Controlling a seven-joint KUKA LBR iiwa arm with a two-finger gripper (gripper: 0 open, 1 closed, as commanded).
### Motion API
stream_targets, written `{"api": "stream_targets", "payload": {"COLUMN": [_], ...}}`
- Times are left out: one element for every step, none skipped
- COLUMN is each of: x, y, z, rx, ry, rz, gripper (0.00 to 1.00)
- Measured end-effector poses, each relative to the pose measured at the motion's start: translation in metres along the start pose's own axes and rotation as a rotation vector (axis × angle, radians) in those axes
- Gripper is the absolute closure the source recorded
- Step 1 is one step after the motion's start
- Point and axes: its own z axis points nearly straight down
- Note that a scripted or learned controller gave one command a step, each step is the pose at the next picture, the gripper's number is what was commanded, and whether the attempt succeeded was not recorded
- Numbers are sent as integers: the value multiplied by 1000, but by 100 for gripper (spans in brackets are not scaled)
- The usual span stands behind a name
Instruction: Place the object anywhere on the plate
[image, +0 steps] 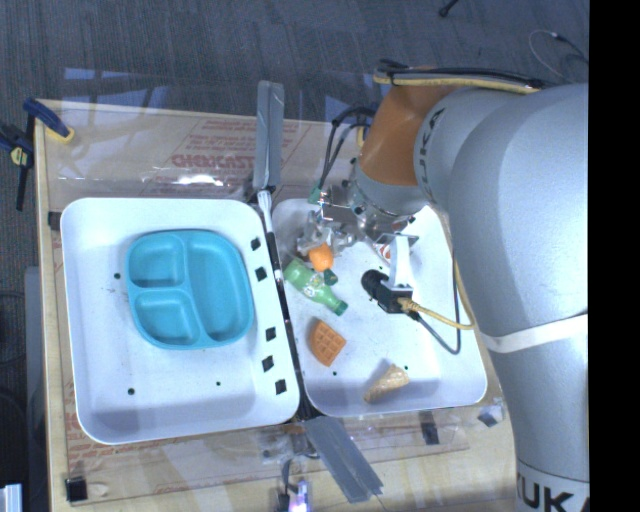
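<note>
Over the right bin (455, 370), the gripper (322, 240) hangs right above the orange ball (320, 258), probably lining up a grab; can't tell its state. Blue plate (190, 288) waits in the left bin.

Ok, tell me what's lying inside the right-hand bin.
In the right bin: a green bottle, an orange ball by the gripper, a waffle and a cone. The arm covers the bin's far right part, so anything there is hidden.
</note>
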Motion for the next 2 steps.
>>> {"api": "stream_targets", "payload": {"x": [70, 70], "y": [-45, -45], "z": [-26, -26], "rx": [0, -1], "ry": [0, 0], "rz": [-131, -131], "gripper": [100, 0]}}
